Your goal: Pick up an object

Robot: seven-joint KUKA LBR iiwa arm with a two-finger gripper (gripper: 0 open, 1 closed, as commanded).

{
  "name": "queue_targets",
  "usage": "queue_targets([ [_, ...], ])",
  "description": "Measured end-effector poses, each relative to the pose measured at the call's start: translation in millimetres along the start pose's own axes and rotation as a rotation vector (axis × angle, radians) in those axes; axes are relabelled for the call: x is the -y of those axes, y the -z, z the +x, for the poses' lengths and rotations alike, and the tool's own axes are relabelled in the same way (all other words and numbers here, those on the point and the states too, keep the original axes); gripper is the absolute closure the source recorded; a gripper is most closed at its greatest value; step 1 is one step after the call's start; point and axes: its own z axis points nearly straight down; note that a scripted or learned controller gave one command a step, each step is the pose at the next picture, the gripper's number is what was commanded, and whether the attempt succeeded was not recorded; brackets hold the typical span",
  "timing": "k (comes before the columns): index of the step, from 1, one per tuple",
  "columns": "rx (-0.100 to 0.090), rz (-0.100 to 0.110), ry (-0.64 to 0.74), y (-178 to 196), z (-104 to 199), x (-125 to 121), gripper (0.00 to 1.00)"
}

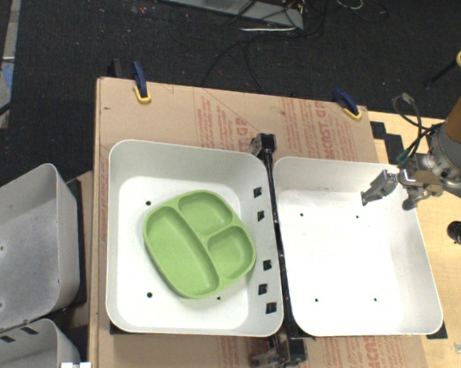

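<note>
Plate (199,243): green, left bin, long axis diagonal, well left of gripper.
Gripper (392,190): right bin's far-right corner, fingers spread, grasping nothing.

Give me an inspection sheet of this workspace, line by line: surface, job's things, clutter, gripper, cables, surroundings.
Surface: brown board bearing two white bins side by side, the left bin and the right bin; two clamps at the board's far edge.
Job's things: one green tray with three compartments, lying flat in the left bin.
Clutter: nothing seen in the bins beyond the tray.
Gripper: gripper over the right bin's far right corner, fingers apart, holding nothing.
Cables: black cables on the dark floor beyond the board; wires at the arm's wrist.
Surroundings: dark floor; spare white bins at the left; black brackets between the two bins.
</note>
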Motion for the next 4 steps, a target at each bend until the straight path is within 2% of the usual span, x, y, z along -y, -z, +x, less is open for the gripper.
queue_targets([
  [1, 0.003, -0.013, 0.003, 8.0, 0.7, -2.8, 0.00],
  [2, 0.001, -0.007, 0.002, -56.4, 2.6, -3.0, 0.00],
  [3, 0.002, -0.009, 0.005, -101.8, 4.8, -9.4, 0.00],
  [4, 0.002, -0.011, 0.004, -129.6, 5.9, -9.6, 0.00],
])
